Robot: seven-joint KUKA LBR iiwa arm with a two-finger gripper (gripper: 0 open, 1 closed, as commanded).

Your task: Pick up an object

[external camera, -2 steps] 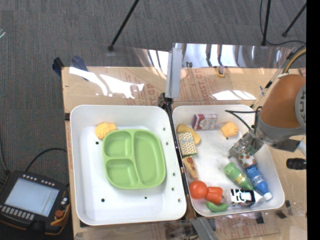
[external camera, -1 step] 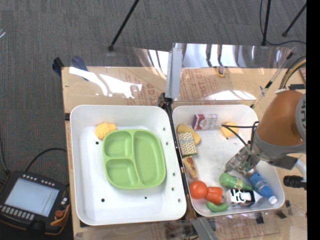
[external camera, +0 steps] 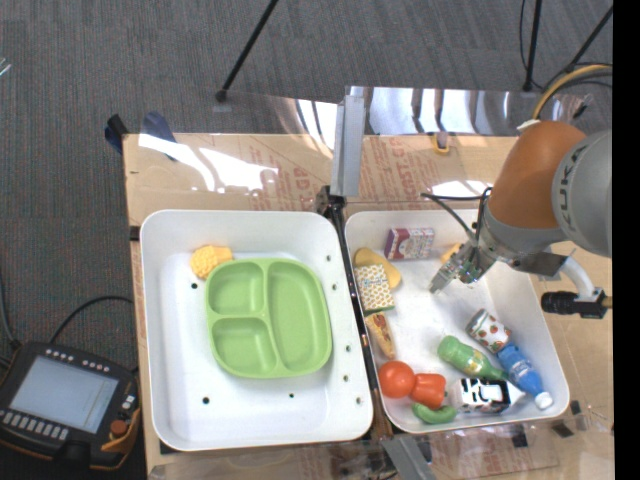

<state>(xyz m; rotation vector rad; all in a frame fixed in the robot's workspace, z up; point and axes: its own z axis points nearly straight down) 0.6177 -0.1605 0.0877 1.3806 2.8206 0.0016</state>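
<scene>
My gripper [external camera: 452, 271] hangs over the upper middle of the right bin [external camera: 545, 313], below the orange band of the arm. Nothing shows between its fingers. Just left of it and a little higher lies a small pink and white carton [external camera: 409, 242]. Along the bin's left side lie a yellow item [external camera: 372, 259], a checkered packet [external camera: 374, 288] and a hot dog toy [external camera: 381, 334]. Toward the front sit a red tomato [external camera: 396, 379], a red pepper [external camera: 429, 389], a green bottle [external camera: 466, 357], a small can [external camera: 488, 329], a blue bottle [external camera: 523, 370] and a black and white toy [external camera: 484, 394].
The left bin [external camera: 170, 368] holds a green divided plate [external camera: 268, 317] and a yellow corn-like piece [external camera: 209, 260] at its upper left. A metal post [external camera: 347, 148] stands behind the seam between the bins. A teach pendant [external camera: 62, 400] lies on the floor at the left.
</scene>
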